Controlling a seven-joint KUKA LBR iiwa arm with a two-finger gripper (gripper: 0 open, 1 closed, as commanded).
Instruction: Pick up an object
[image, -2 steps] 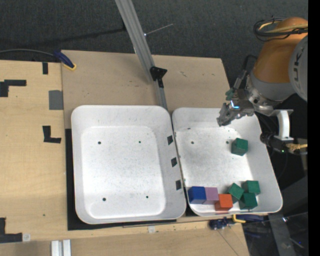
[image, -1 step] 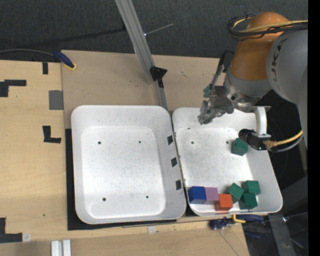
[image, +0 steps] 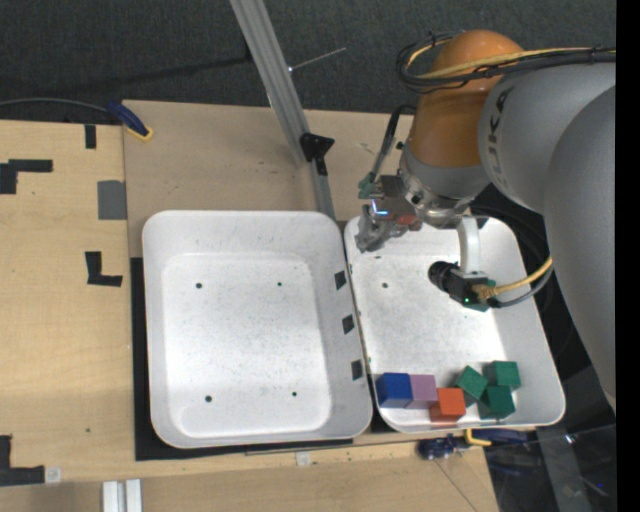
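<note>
blocks sit nearest you, crowded along the right bin's (image: 520, 300) near rim: a blue cube (image: 395, 388) and a lilac cube (image: 424, 389) touching, an orange cube (image: 450, 403) just beside them, and three green blocks (image: 492, 387) bunched toward the near right corner. you have open floor across the rest of that bin. its far left corner is occupied by the gripper (image: 372, 232), low by the rim shared with the left bin (image: 160, 300); whether it is spread or pressed together, you cannot tell from this angle.
</note>
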